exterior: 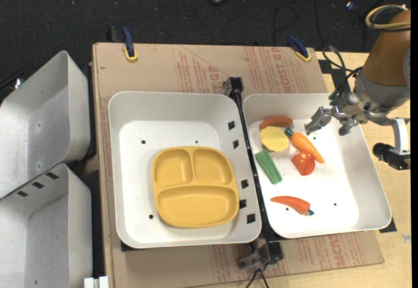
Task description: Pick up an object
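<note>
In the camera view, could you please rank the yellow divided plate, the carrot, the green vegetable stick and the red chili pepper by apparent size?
1. yellow divided plate, by far the largest.
2. carrot, green vegetable stick and red chili pepper look too alike in length to rank.

Red print on cardboard sheet (196, 64) under bins; letters mirrored, too faint to read.

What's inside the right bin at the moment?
The right bin holds a carrot, a yellow piece with a reddish-orange item partly hidden behind it, a green strip, a red chunk and a red chili. The hand hovers over its far edge.
</note>
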Controlling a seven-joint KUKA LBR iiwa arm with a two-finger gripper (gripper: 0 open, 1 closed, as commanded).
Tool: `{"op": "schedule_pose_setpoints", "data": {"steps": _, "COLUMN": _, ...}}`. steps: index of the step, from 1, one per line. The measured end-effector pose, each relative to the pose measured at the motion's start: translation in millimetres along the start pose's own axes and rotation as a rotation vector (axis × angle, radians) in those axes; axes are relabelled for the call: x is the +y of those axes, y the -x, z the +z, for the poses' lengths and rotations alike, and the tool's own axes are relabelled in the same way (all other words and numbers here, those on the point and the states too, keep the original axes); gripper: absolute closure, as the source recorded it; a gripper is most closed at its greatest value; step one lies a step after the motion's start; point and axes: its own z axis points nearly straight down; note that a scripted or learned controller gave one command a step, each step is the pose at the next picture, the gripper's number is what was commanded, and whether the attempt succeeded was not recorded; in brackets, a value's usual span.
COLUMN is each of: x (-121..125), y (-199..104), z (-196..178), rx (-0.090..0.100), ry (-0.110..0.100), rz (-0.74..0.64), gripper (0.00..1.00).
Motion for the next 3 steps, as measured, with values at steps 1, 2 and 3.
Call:
{"op": "schedule_pose_setpoints", "data": {"steps": 1, "x": 6.4, "y": -5.0, "z": 46.3, "rx": 0.0, "ry": 0.001, "rz": -0.004, "gripper": 0.0}}
{"op": "schedule_pose_setpoints", "data": {"steps": 2, "x": 7.0, "y": -4.8, "z": 33.5, "rx": -0.001, "ry": 0.004, "rz": -0.005, "gripper": 1.0}}
{"op": "schedule_pose_setpoints", "data": {"steps": 3, "x": 5.3, "y": -13.1, "z": -14.2, "rx": -0.001, "ry": 0.009, "rz": -0.004, "gripper": 1.0}}
